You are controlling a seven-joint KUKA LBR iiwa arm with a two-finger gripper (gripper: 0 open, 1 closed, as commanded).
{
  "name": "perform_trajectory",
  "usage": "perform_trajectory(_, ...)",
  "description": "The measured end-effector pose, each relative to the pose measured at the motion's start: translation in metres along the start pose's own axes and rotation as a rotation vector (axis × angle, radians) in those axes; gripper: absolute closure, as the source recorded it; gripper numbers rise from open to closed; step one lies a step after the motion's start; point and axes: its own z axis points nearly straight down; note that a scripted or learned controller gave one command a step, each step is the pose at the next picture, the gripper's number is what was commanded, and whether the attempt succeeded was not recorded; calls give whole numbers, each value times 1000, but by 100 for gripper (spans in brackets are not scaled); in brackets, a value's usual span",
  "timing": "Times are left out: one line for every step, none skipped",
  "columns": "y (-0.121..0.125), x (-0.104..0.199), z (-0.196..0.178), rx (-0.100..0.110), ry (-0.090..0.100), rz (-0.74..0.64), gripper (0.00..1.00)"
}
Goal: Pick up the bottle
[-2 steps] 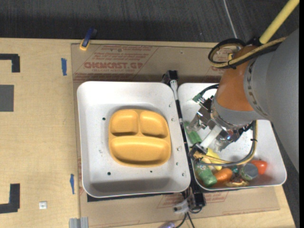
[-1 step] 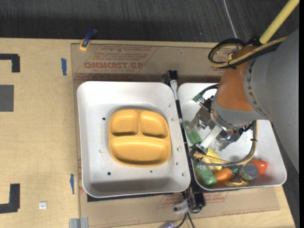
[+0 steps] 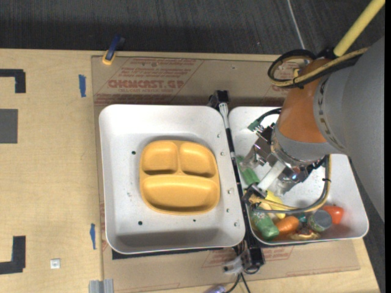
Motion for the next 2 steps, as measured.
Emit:
perform_trajectory(0,0,0,0,0,0,0)
perform_trajectory(-17,2,0,0,0,207,0)
